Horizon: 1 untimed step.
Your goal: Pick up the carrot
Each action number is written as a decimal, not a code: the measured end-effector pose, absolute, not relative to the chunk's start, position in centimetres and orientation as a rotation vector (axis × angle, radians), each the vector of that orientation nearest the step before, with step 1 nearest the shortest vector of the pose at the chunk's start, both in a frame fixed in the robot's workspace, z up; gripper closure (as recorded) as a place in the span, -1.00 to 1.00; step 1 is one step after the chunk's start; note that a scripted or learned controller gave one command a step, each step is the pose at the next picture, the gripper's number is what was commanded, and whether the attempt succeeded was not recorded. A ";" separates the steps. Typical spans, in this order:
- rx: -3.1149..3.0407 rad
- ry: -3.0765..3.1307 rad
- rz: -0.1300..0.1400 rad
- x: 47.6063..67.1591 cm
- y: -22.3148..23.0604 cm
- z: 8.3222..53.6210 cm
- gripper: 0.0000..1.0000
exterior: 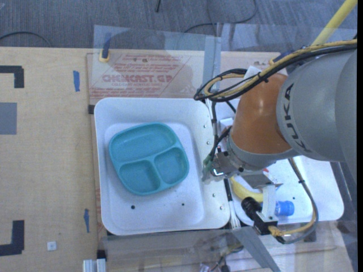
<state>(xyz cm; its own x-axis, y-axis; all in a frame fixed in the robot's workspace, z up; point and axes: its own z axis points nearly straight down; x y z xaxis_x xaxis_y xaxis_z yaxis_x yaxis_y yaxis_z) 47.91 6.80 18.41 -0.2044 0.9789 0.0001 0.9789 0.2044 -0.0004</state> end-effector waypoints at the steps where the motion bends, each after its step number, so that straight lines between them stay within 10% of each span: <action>1: -2.558 -1.825 0.002 47.9 -1.4 18.4 1.00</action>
